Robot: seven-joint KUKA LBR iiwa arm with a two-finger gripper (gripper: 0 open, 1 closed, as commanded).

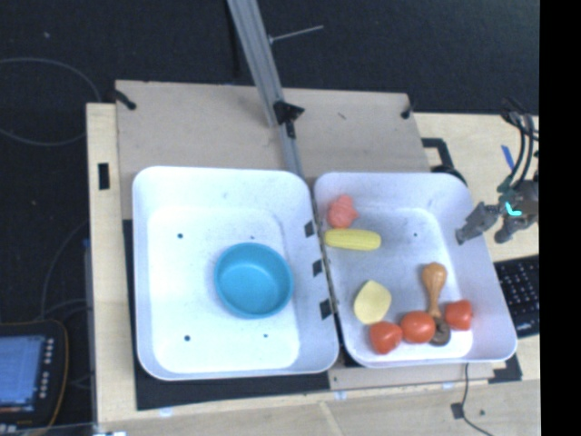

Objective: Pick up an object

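The right bin (410,198) holds several small items. A pink-red piece (342,212) and a yellow corn cob (352,240) lie near its left wall. A pale yellow lump (371,301) sits lower down. An orange-brown pestle-shaped piece (434,287) lies toward the front right among three red pieces (386,336) (418,326) (458,314). My gripper (487,228) hovers over the right bin's right rim, to the right of all these items. Its two fingers stand apart and open, with nothing between them.
The left bin (172,198) holds a blue bowl (254,280). A grey metal post (259,57) slants down to the gap between the bins. A black keyboard (519,293) lies off the right bin's edge. A small screen (27,371) sits at the lower left.
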